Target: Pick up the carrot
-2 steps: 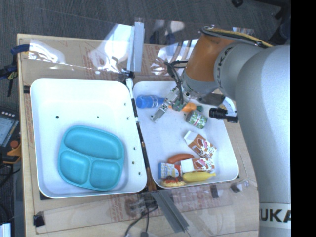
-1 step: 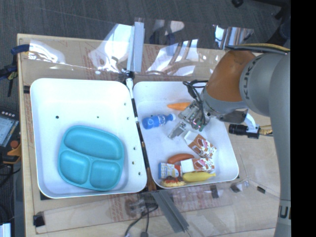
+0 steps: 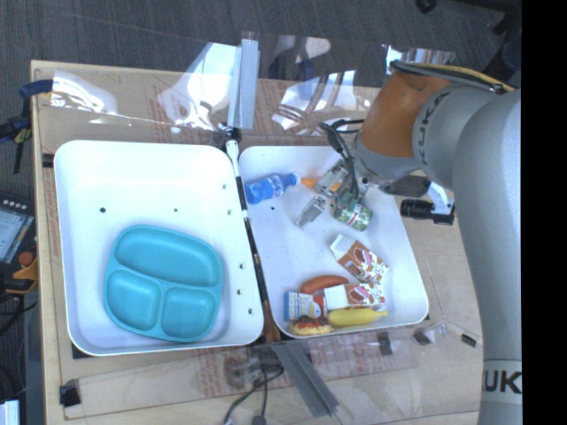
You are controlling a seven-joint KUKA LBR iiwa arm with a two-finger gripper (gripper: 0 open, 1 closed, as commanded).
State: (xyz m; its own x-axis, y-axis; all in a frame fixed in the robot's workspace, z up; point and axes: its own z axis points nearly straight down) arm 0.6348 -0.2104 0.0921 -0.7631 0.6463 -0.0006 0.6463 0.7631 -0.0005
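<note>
Camera view: carrot (image 3: 307,182) just left of the gripper (image 3: 317,206), jaws apparently parted, nothing visibly held.

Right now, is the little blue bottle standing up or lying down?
Lying down. The blue bottle rests on its side on the floor of the right bin, near the divider, its cap end pointing towards the gripper.

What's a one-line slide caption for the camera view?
KUKA arm's gripper over the right bin beside a small orange carrot and blue bottle; a teal divided tray in the left bin.
</note>
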